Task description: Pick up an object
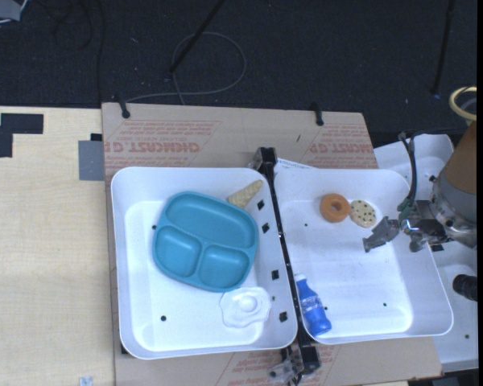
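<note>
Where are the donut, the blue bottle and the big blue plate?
donut (334, 207): camera view, on its ring.
blue bottle (312, 307): camera view, mid-body.
blue plate (205, 240): camera view, a divider ridge.

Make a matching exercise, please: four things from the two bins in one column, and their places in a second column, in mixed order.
Things:
1. blue tray
2. donut
3. blue bottle
4. white fried egg

Places:
A. right bin, far side, beside the cookie
B. left bin, near right corner
C. left bin, middle
D. right bin, near left corner

Pairs: 1-C, 2-A, 3-D, 4-B
</note>
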Robot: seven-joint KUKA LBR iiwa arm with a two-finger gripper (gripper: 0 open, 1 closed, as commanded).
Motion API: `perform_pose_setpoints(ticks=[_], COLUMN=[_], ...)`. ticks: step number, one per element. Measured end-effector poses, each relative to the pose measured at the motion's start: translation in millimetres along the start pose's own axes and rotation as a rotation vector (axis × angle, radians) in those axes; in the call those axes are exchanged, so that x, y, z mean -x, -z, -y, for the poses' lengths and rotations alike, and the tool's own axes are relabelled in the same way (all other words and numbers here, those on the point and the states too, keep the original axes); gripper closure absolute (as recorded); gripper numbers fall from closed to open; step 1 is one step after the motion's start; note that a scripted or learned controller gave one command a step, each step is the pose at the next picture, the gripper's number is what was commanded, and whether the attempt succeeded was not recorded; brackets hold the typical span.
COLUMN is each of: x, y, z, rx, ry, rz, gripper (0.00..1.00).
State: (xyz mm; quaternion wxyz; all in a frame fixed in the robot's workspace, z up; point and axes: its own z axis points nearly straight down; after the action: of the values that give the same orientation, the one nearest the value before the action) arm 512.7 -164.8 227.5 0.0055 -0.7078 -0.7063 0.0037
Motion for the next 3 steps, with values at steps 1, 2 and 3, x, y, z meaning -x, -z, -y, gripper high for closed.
perform_pose_setpoints(ticks=[1, 2, 3], x=[0.3, -2.8, -7.8], y=[5.6, -57.9, -104.4], z=[-2.3, -6.0, 0.7], rx=[0.012, 0.004, 0.005], ry=[0.002, 0.003, 0.002], rz=[0.003, 0.000, -0.001], gripper=[0.00, 0.00, 0.00])
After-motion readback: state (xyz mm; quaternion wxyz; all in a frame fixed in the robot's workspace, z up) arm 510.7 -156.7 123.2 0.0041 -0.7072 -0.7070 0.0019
